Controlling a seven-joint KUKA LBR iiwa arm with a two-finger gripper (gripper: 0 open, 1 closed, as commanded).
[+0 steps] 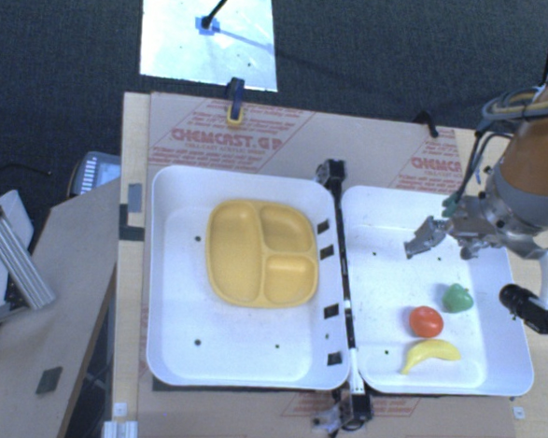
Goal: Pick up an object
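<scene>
While the gripper (429, 236) hangs over the top part of the right bin (488, 373), nothing sits between its fingers. I cannot tell if those fingers are apart or together. It points to the left, toward the black strip between the two bins. Behind it comes the grey wrist, then the orange band (546, 148) on the arm, with dark cables running up past it.

Lower down in the same bin lie three small toys, well apart from the gripper. A green thing (457, 297) is nearest to it. A red tomato (425, 320) sits just below and to the left of the green one. A yellow banana (431, 355) lies just under the tomato.

The left bin (167, 346) holds a yellow plate (260, 254) with three parts.

Both bins rest on a brown cardboard sheet (289, 140). Red letters on it read "CHEMCAST", with more letters after that I cannot make out. The same red print shows again near the top right.

Around the bench the floor (61, 49) is dark. A shiny square panel (210, 31) lies on it at the top.
</scene>
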